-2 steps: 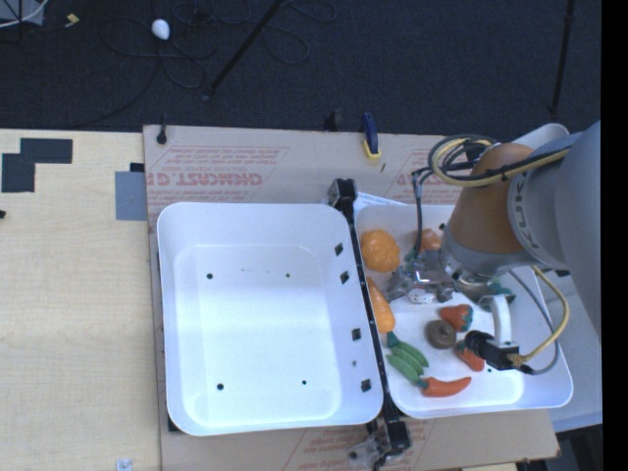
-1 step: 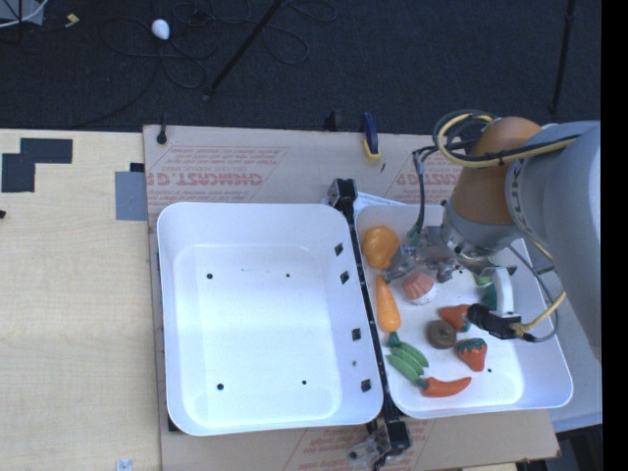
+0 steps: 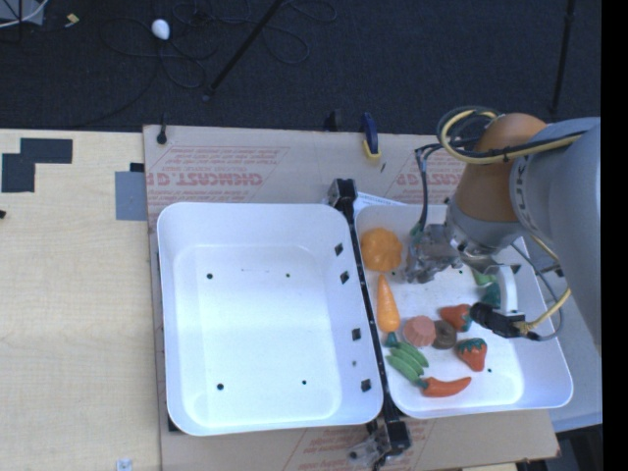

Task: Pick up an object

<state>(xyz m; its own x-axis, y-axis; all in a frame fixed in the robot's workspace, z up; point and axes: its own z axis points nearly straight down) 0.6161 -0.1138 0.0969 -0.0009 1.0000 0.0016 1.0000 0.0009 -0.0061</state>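
My arm enters from the right and my gripper (image 3: pixel 429 261) is lowered into the right bin (image 3: pixel 545 386), in its upper half, just right of the orange fruit (image 3: pixel 381 248). Whether my gripper is released or clenched I cannot tell from this slanted view, and no object shows in it. The candidate objects all lie in this bin: the orange fruit against the divider, an orange carrot (image 3: pixel 389 307) just below it, a pink round piece (image 3: pixel 420 331) touching a dark piece (image 3: pixel 444 336), a green pea pod (image 3: pixel 406 359), a red chili (image 3: pixel 446 387), a strawberry (image 3: pixel 472 352) and a small red piece (image 3: pixel 455 315) near the middle. The left bin (image 3: pixel 182 263) lies alongside. I judge the step in hand to be the descent toward a grasp, with nothing yet lifted. The next move calls for settling on one object, most plausibly the orange fruit beside me, centring over it, closing, then rising clear of the bin wall.
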